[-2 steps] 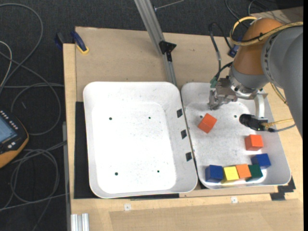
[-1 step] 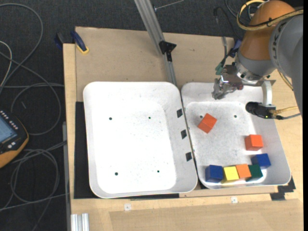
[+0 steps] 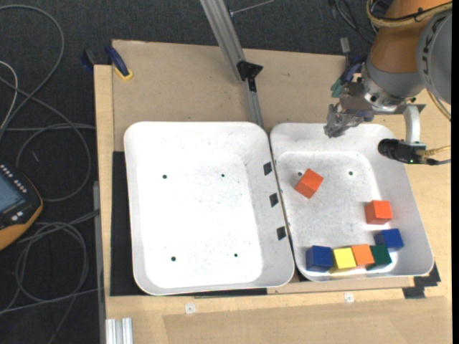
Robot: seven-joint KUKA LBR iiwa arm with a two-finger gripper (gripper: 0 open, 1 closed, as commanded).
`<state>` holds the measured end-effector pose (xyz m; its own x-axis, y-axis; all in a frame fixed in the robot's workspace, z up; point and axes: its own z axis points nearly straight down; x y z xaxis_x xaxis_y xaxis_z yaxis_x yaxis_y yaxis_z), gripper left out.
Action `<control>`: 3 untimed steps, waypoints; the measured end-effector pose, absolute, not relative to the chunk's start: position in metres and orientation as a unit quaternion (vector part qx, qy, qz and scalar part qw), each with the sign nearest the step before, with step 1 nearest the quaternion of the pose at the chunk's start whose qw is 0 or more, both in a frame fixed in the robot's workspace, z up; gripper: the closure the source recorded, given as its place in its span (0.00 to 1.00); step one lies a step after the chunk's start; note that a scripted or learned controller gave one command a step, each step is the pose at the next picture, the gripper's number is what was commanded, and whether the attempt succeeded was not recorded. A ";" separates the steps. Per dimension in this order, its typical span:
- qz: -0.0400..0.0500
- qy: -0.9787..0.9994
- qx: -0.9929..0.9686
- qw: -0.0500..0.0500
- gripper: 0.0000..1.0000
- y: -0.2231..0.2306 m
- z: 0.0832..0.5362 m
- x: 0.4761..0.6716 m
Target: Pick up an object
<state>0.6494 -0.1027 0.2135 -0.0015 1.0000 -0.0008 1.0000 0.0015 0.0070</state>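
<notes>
camera view has the gripper (image 3: 336, 127) over the right bin's (image 3: 423, 246) far rim, its grip state unclear, an orange cube (image 3: 309, 183) lying just below it.

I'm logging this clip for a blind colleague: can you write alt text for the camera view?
The gripper hovers over the far rim of the right bin, holding nothing. That bin holds an orange cube near its middle, another by its right wall, and a row of coloured cubes along the near edge. The left bin sits beside it.
</notes>
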 end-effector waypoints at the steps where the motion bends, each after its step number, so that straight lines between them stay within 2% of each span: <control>1: 0.003 0.708 0.707 0.004 1.00 -0.103 0.269 0.651; 2: 0.001 0.709 0.705 0.000 1.00 -0.052 0.261 0.659; 3: 0.000 0.709 0.705 -0.002 1.00 -0.001 0.251 0.646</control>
